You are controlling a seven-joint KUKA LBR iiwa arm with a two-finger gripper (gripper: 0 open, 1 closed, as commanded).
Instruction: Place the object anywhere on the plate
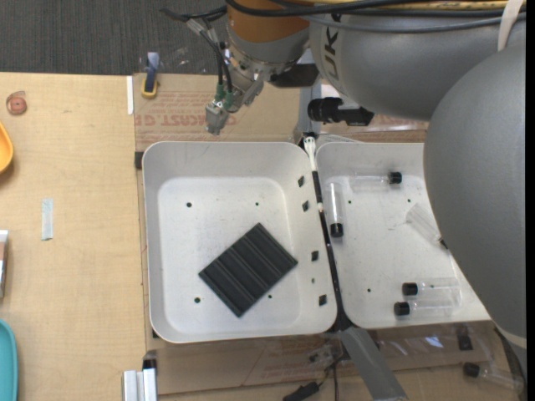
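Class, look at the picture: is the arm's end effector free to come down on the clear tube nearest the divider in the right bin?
Probably yes. The end effector hangs above the bench behind the left bin, and the black-capped tube lies uncovered, though close to the bin's wall.

The grey arm (pixel 435 82) entered from the right and occupied the upper right of the camera view, its large links lying to the right of and below the gripper (pixel 216 122). The orange band (pixel 259 11) sat directly above and slightly right of the gripper. The wrist pointed down and to the left, ending in a narrow tip. Nothing was seen between the fingers; their spacing could not be determined. Cables (pixel 376 2) ran rightward from the wrist.
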